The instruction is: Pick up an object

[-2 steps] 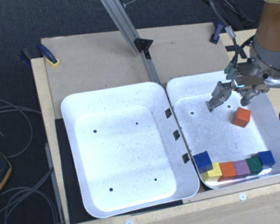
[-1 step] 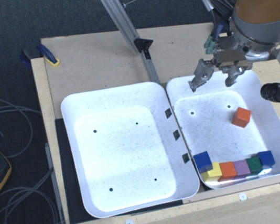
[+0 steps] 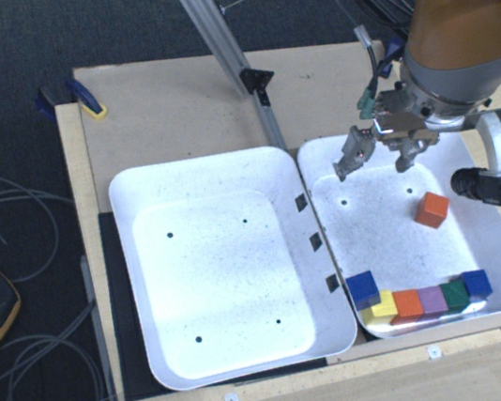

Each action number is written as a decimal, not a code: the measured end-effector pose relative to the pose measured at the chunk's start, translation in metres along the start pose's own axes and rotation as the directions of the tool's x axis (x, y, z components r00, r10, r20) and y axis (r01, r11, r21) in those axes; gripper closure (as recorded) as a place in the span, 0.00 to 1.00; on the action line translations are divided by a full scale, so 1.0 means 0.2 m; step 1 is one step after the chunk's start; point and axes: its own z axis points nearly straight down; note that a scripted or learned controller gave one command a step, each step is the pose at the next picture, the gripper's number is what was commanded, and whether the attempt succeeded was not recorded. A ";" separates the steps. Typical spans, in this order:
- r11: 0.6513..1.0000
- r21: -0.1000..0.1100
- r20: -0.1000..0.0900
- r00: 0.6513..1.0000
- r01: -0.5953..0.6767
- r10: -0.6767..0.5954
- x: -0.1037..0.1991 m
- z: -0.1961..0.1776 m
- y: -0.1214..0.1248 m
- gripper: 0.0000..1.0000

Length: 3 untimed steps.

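My gripper hangs over the far end of the right bin, its two fingers spread apart with nothing between them. An orange block lies alone on the bin floor, below and to the right of the fingertips. Along the near wall sits a row of blocks: a blue one, a yellow one, an orange one, a purple one, a green one and another blue one.
The left bin lies beside the right one, joined by black clips. A metal pole slants across the bench behind the bins. A black fitting hangs from the arm over the right bin's right side.
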 end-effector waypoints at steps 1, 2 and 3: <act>1.000 -0.014 -0.001 1.000 0.010 -0.010 0.31 -0.13 0.26 0.00; 1.000 -0.010 -0.001 1.000 0.006 -0.006 0.47 -0.13 0.40 0.00; 1.000 -0.001 0.000 1.000 -0.004 0.004 0.12 -0.05 -0.16 0.00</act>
